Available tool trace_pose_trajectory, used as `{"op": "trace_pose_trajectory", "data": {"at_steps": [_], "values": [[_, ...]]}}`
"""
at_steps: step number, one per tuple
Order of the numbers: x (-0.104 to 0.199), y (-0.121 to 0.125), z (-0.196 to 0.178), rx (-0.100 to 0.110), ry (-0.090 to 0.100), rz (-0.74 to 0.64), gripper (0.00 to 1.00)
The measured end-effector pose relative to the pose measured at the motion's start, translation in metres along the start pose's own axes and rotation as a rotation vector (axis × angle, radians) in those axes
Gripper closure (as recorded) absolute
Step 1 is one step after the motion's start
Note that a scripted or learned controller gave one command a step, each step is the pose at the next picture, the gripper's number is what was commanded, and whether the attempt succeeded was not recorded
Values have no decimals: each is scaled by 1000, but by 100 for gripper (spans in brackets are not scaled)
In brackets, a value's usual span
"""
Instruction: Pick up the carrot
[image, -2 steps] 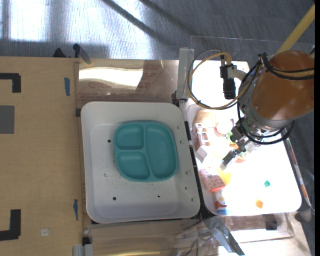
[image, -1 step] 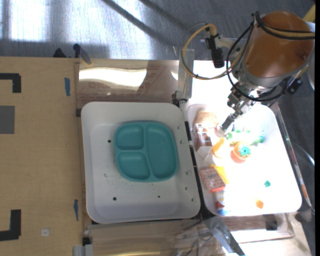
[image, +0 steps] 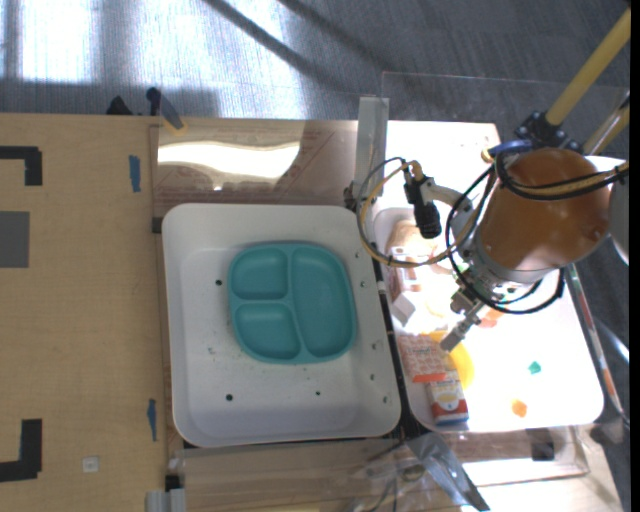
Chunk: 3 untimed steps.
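The arm's orange wrist band (image: 545, 215) sits at upper right of the frame, above the right bin (image: 560, 400). The gripper (image: 462, 325) points down-left toward centre-right. Whether it is clenched or released cannot be told. A small orange piece, likely the carrot (image: 518, 407), lies at lower right, well apart from the gripper. A teal divided plate (image: 293, 300) rests in the left bin (image: 200, 380).

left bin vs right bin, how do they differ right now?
The left bin holds one teal divided plate; the right bin holds several small scattered items, among them a carton. The left bin is evenly lit; the right is washed out by glare. The arm hangs over the right bin. Both are shallow and white.
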<state>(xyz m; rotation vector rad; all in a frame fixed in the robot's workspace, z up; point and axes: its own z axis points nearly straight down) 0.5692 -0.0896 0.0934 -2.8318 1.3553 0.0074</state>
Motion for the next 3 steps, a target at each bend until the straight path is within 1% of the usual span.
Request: {"op": "trace_pose_trajectory", "data": {"at_steps": [1, 2, 3], "values": [[-43, 73, 3, 8, 13, -98, 0], [-10, 24, 5, 2, 6, -398, 0], [-25, 35, 4, 5, 12, -631, 0]]}}
